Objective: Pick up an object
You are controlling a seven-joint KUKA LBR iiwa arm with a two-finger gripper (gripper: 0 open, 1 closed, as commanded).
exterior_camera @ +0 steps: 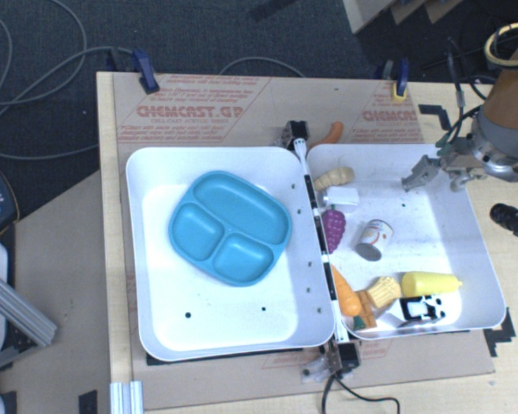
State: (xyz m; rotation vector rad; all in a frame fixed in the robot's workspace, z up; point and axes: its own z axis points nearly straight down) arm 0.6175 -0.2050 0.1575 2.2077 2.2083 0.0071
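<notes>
A cluster of small objects crowds the left and lower edges of the right bin [466,231], at right of frame. A pale peanut-shaped piece [334,178] and a white block [342,197] lie near the bin's upper left wall, with a purple grape cluster [333,228] just below them against the divider. A small can [374,238] lies on its side near the bin's centre, apart from the rest. Along the lower edge, an orange carrot [350,300] leans against the left wall, touching a yellow corn piece [382,293]; a yellow banana-like piece [429,282] sits just above a black-and-white toy [423,310]. The bin's upper right and centre right floor lies open. There, at the upper right corner, the gripper [427,172] hangs over bare white floor, its fingers [417,177] appearing slightly parted and clasping nothing, well apart from every object. The grey arm [501,136] enters over the bin's right rim. In the left bin [147,257], a blue divided plate [230,227] sits tilted across the upper centre, with open floor below and to its left. An orange item [333,132] rests on the bench [207,110] just beyond the bins' upper edge.
</notes>
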